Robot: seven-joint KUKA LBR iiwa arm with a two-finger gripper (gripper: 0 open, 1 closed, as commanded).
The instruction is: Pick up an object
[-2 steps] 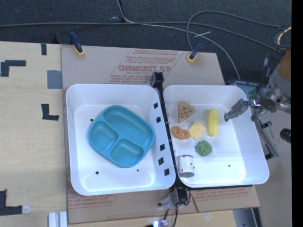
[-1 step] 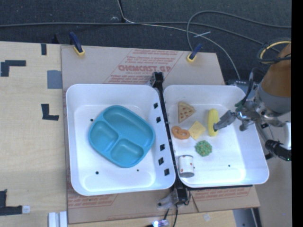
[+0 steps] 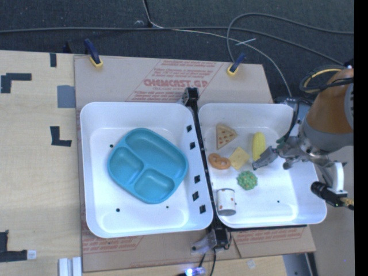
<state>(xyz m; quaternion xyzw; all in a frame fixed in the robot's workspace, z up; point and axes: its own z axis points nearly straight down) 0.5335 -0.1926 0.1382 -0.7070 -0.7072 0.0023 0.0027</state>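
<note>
- Your arm comes in from the right; the end effector [image 3: 265, 160] hangs low over the right bin [image 3: 299, 211], its dark tip just beside the yellow corn cob [image 3: 259, 144] and above the green broccoli piece [image 3: 248, 180].
- End effector state: you cannot tell from this angle. Nothing is seen held in it.
- Candidate objects all sit in the left half of the right bin: pizza slice [image 3: 225, 135] at the top, corn cob to its right, yellow cheese block [image 3: 239, 157] in the middle, orange-red round piece [image 3: 219, 161] near the divider, broccoli below, and a small white can [image 3: 225, 200] lying near the front wall.
- They are close together, some nearly touching, which leaves you little room for a clean approach; the cheese and corn look most crowded.
- The left bin [image 3: 92, 154] carries a blue divided plate [image 3: 148, 164], lying flat and well apart from the arm; likely a drop target, not today's pick.
- Judgement: you are in the approach stage, nothing lifted yet. The corn cob or broccoli looks nearest the tip.
- Risk: a descent here may nudge neighbours rather than capture one.
- Both bins rest on cardboard clamped to the surface [image 3: 34, 154], so they should stay put.
</note>
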